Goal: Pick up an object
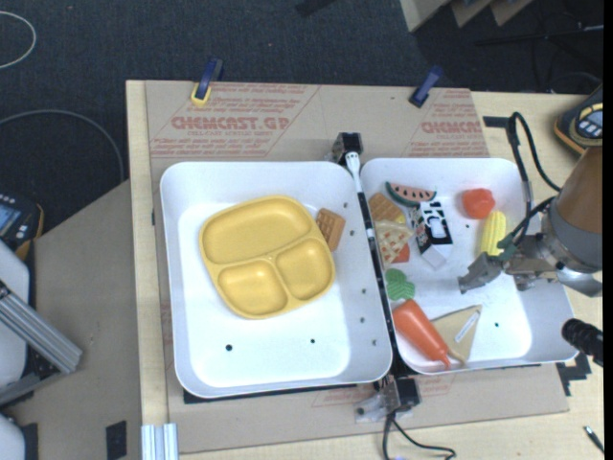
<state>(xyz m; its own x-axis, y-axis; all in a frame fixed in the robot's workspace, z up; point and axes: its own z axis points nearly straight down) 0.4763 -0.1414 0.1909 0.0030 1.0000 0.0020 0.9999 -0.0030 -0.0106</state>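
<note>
Whether the fingers of the gripper [476,278] are parted or closed cannot be told; nothing shows between them, so no pick is made yet. The gripper hangs at centre right of the frame, over the right bin [508,345]. Just beside it, toward upper right, lies a toy corn cob [494,232]; a carrot [421,331] lies lower left. The yellow divided plate [265,256] fills the left bin [182,286].
</note>
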